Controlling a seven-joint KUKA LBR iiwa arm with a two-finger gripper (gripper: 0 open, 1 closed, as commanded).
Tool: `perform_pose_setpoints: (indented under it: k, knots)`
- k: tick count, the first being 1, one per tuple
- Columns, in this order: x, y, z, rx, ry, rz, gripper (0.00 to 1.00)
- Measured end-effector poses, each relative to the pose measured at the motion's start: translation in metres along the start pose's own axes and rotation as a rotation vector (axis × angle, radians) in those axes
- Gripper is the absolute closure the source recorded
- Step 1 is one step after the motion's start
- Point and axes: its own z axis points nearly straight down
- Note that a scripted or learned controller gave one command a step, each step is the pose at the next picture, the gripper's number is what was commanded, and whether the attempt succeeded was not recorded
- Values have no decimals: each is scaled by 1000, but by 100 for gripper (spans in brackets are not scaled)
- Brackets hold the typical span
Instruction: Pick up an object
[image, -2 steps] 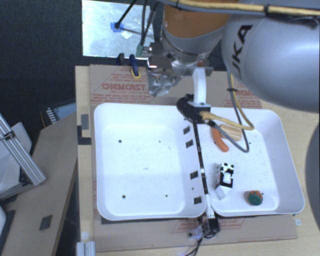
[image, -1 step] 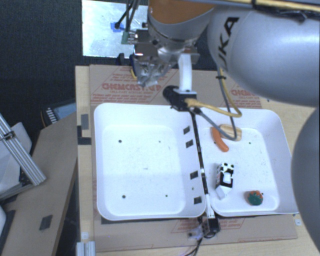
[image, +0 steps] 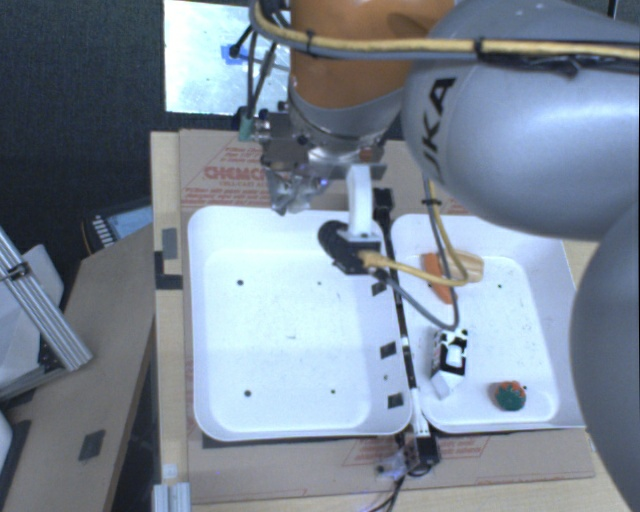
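The gripper (image: 288, 198) hangs over the far rim of the left bin (image: 290, 330), and at this blur I cannot tell whether it is open or closed; nothing shows in its grasp. Everything worth picking lies in the right bin (image: 540, 300). A small green-and-orange ball (image: 510, 396) sits alone near the front corner, well apart from the walls. A black-and-white piece (image: 452, 356) lies close to the wall shared with the left bin. An orange piece (image: 437, 277) lies farther back, partly crossed by the robot's cable. The ball looks the fairest target. It is small and probably light, perhaps soft, with free floor all round it for a descent from above. Being round, it may roll or squirt aside under an off-centre pinch, so the hold should close across its widest middle. The orange piece seems long and narrow and would be best taken across its short width. The black-and-white piece leaves little room on the wall side.
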Motion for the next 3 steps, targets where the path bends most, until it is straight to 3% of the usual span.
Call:
perform_pose_setpoints:
  k: [1, 2, 3]
  knots:
    - [-1, 34, 123, 5, -3, 4, 100]
    - [1, -8, 82, -4, 3, -1, 100]
    - [1, 24, 27, -10, 3, 0, 100]
